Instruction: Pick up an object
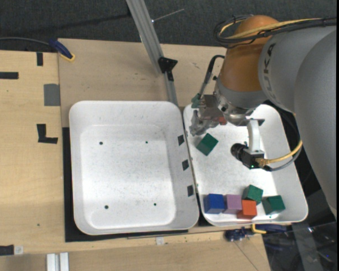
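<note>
The gripper [200,130] hangs over the right bin [288,151], just above a tilted green block [207,144]; whether the block sits between its fingers cannot be told. Blue [214,202], purple [234,202], orange [248,208] and two more green blocks [273,204] cluster at the bin's near edge. No lettering on the arm is readable.

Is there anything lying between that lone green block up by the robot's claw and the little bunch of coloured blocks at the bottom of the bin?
Nothing: in the camera view, only bare white floor of the right bin separates the lone green block from the cluster, whose nearest pieces are the blue block and purple block.
</note>
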Available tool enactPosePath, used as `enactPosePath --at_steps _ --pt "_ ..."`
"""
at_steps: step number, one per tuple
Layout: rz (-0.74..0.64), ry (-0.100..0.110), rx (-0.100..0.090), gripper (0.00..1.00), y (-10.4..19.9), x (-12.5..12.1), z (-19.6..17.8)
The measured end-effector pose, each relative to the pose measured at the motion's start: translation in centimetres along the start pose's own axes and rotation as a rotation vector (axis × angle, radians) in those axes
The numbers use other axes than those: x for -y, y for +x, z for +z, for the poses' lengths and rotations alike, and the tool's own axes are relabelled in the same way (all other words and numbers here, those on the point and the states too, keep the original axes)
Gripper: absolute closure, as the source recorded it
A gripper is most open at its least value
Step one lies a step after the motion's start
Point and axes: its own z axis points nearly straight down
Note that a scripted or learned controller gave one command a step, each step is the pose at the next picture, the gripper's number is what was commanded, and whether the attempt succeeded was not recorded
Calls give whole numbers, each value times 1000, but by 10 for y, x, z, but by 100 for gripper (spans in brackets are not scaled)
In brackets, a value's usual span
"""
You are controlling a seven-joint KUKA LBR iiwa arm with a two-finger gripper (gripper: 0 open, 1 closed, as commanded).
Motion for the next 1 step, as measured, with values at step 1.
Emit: enactPosePath --at_steps 1 --pt "-1 -2 -1 100 52 -9 -12"
